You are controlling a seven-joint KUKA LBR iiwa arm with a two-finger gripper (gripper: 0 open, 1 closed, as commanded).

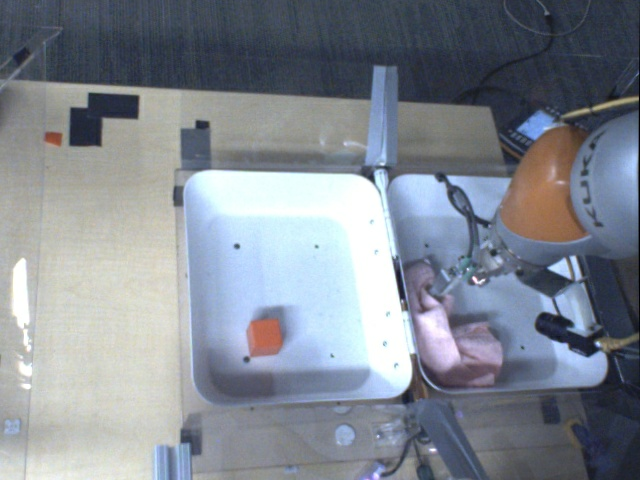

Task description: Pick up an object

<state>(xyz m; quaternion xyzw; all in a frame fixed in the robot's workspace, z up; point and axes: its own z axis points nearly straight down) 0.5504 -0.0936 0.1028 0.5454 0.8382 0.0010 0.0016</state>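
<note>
A crumpled pink cloth (pixel 455 343) lies along the left wall and front of the right bin (pixel 560 363). An orange block (pixel 265 337) sits near the front of the left bin (pixel 280 208). My gripper (pixel 447 282) reaches in from the right and hangs low over the cloth's upper end, right at or just above the fabric. The grey wrist with its orange band (pixel 545 193) covers the back right of that bin. Nothing is visibly lifted.
A metal divider (pixel 384 128) runs between the two bins at the back. Black cables (pixel 460 203) trail from the wrist over the right bin. A black connector (pixel 560 330) sticks out at the right bin's edge. Black and orange markers (pixel 95 118) lie on the wooden bench at far left.
</note>
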